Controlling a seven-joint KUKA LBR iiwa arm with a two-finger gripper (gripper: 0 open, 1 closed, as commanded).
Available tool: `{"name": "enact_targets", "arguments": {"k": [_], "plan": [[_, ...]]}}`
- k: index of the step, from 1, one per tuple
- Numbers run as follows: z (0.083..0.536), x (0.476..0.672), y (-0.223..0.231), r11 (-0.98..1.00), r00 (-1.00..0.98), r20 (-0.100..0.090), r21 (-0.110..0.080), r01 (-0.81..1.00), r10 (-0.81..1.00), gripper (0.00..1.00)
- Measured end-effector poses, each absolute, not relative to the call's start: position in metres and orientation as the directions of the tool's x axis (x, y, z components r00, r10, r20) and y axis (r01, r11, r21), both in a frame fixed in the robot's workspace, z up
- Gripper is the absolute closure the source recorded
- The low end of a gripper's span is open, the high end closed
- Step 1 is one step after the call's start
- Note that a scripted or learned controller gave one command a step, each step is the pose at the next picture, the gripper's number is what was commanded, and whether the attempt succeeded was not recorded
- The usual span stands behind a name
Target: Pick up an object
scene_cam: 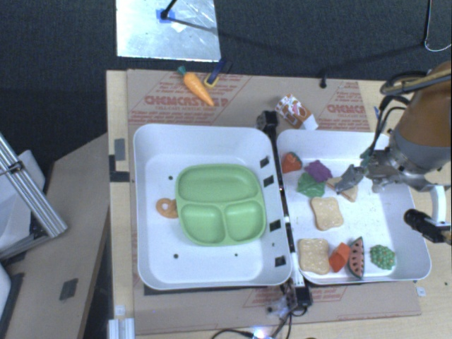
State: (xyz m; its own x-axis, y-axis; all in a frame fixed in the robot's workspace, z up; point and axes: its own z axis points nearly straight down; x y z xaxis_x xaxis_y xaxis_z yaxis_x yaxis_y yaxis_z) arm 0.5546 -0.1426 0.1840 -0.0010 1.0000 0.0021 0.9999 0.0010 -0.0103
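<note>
While I watch from the fixed overhead camera, the gripper (351,180) sits low in the right bin (402,221), right of centre in the frame, its tips just over a small tan piece (348,193) near the bin's middle. I cannot tell whether it is open or closed, nor whether it holds anything.

Toy foods are scattered across the right bin. Toward its upper left lie a red-orange piece (292,163), a purple piece (318,169) and a green leafy piece (309,185), close together. Below them is a slice of toy bread (327,212); a second bread slice (314,255) lies along the bottom edge, beside an orange-red wedge (339,257), a watermelon slice (357,257) and a green broccoli floret (383,257).

The left bin (152,189), in the frame's centre, holds a green divided plate (219,203) and a small pretzel (167,207) just left of it. A toy carrot (198,87) and a small wrapped packet (294,111) lie on the worktop (339,97) above the bins.

My judgement is that the tan piece nearest the gripper is the likeliest target. It looks like light, hard plastic, probably smooth and apt to skid. I would close across its narrower sides, low against the bin floor, so it cannot squirt out. The flat bread slices would be harder to pinch.
</note>
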Motion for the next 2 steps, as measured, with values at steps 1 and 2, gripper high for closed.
{"name": "enact_targets", "arguments": {"k": [1,2], "plan": [[0.190,0.558,-0.143,0.003,-0.003,0.000,0.001,1.000,1.000,0.00],[0.128,0.555,-0.138,0.001,-0.001,0.001,-0.003,1.000,1.000,0.00]]}}
